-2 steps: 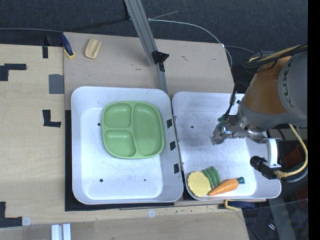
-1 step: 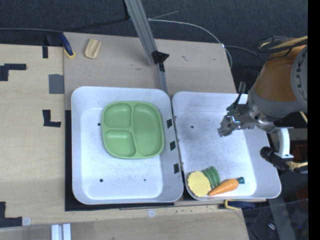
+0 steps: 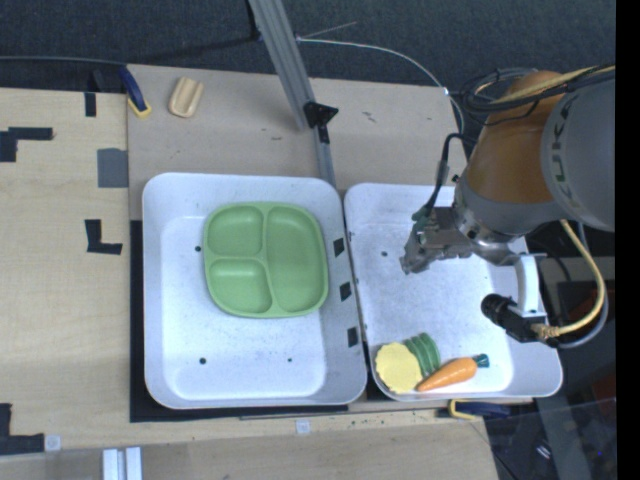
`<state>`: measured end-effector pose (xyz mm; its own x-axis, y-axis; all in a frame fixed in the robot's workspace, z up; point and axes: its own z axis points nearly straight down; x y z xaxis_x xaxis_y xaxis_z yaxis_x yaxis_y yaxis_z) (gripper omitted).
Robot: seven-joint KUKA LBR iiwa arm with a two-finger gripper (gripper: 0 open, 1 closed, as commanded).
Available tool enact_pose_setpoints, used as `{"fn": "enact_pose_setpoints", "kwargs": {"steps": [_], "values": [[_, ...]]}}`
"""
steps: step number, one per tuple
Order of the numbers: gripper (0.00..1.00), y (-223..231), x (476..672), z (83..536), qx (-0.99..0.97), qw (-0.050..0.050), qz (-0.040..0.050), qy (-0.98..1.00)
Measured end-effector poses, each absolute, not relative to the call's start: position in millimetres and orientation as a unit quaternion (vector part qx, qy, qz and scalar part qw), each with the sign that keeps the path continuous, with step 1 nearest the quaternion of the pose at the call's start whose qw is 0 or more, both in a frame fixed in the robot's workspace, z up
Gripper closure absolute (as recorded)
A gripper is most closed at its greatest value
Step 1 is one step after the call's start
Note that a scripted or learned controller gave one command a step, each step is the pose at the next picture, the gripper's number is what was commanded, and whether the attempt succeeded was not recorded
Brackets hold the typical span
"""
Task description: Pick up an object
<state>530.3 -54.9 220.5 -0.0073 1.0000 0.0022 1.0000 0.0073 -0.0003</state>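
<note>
My gripper (image 3: pixel 415 258) hangs over the upper middle of the right bin (image 3: pixel 385 308), with nothing showing between its fingers. At that bin's front edge lie an orange toy carrot (image 3: pixel 448 372) with a blue-green tip, a yellow round piece (image 3: pixel 396 367) and a green ridged piece (image 3: pixel 426 349), all close together. They lie well below and slightly right of the gripper. A green divided plate (image 3: pixel 266 259) rests in the left bin (image 3: pixel 175 298).
A grey pole (image 3: pixel 290 63) slants down from the top to the bins' shared back edge. A small tan object (image 3: pixel 185 97) and a blue-yellow item (image 3: pixel 135 90) lie on the bench behind the left bin. Cables loop around the arm (image 3: pixel 530 158) at the right.
</note>
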Motion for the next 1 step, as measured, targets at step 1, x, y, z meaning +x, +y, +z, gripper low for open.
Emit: {"fn": "enact_pose_setpoints", "kwargs": {"steps": [1], "values": [[1.0,-4.4,540.4,211.6,-0.705,0.001,0.0005,-0.709]]}}
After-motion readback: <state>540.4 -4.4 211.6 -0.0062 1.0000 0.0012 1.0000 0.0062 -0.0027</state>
